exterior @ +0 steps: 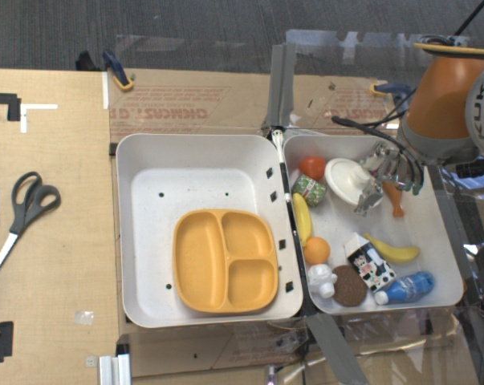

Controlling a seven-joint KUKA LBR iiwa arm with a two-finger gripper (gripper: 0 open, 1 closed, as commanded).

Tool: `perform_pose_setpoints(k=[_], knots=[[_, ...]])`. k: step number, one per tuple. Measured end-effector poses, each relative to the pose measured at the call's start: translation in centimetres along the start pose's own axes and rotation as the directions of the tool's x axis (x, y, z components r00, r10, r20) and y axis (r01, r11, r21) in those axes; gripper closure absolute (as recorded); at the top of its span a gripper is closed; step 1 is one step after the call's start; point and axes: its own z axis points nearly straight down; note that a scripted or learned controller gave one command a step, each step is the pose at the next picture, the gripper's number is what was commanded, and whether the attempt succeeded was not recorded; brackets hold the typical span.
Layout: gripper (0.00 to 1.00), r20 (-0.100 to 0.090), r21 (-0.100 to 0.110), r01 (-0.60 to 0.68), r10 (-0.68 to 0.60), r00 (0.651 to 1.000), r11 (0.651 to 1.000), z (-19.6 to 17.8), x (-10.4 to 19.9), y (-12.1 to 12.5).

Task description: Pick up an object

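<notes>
The robot's gripper (376, 189) hangs over the right bin (444, 239) beside a white bowl (347, 179), holding nothing I can see.

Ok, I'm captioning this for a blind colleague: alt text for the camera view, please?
The arm's hand hovers over the right bin beside a white bowl, above bananas, an orange, a small carton and a blue bottle. The left bin holds a yellow divided plate.

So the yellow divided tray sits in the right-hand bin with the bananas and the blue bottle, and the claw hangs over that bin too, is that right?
Not quite. The camera view shows the yellow divided tray alone in the left bin. The bananas and the blue bottle do lie in the right bin, and the claw does hang over that bin.
</notes>
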Motion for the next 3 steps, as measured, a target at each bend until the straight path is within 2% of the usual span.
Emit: perform_pose_setpoints(k=[1,2,3], knots=[[1.00,-0.034,-0.005,0.054,-0.055,0.998,0.999,-11.5,0.8,5.8],[1.00,-0.031,-0.006,0.090,-0.090,0.995,0.996,-10.9,-3.5,-3.6],[1.00,-0.022,-0.006,0.113,-0.113,0.993,0.994,0.5,0.5,-1.2]])
